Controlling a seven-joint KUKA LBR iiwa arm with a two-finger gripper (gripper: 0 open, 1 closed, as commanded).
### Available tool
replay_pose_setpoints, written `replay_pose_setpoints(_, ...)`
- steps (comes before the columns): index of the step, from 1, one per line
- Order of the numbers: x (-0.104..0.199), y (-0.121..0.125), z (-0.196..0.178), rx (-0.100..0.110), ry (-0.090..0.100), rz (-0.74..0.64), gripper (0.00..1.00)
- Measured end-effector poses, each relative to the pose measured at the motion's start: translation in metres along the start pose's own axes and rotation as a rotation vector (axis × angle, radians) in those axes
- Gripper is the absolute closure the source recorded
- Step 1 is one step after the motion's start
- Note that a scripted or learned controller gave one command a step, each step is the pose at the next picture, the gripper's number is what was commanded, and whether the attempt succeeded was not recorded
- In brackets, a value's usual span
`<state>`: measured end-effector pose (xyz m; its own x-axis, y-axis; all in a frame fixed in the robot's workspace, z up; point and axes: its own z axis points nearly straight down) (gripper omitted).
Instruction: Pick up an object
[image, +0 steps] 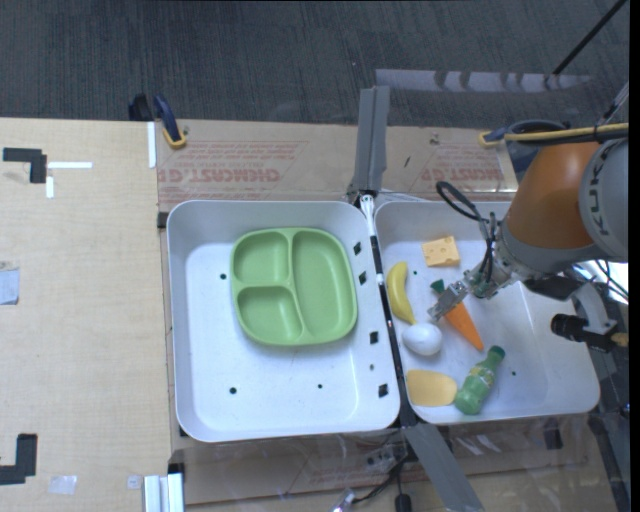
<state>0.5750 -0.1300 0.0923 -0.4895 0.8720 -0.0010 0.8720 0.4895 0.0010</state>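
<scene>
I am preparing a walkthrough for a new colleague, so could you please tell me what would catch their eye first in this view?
Most striking is the green divided plate, alone in the left bin. Next comes the grey arm's orange band at the right, above the end effector lowered into the right bin. There it sits by a carrot, amid a banana, a white egg and a green bottle.
</scene>
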Motion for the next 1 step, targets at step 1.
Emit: replay_pose_setpoints(1,-0.0013,-0.0004,-0.0097,-0.002,-0.001,0.008,1.0)
